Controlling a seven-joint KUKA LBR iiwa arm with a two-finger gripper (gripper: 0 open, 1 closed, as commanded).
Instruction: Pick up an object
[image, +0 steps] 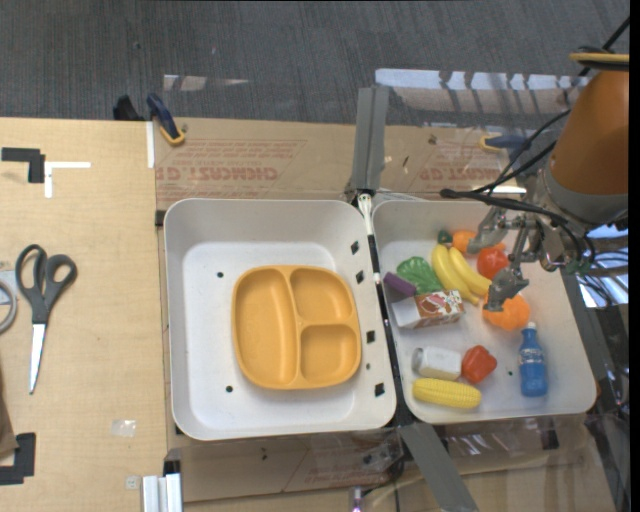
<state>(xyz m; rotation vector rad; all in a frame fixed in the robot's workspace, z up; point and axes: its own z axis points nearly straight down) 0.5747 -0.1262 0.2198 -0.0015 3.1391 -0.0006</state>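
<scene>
While I am hanging over the right bin (575, 395), my claw (505, 285) is sitting just above the orange (508, 314); I cannot tell how it is set. Cardboard (240, 162) behind the bins is showing mirrored print I cannot read.

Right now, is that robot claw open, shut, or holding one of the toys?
Gripper: cannot be told; it hangs over the right bin, just above an orange fruit.
</scene>
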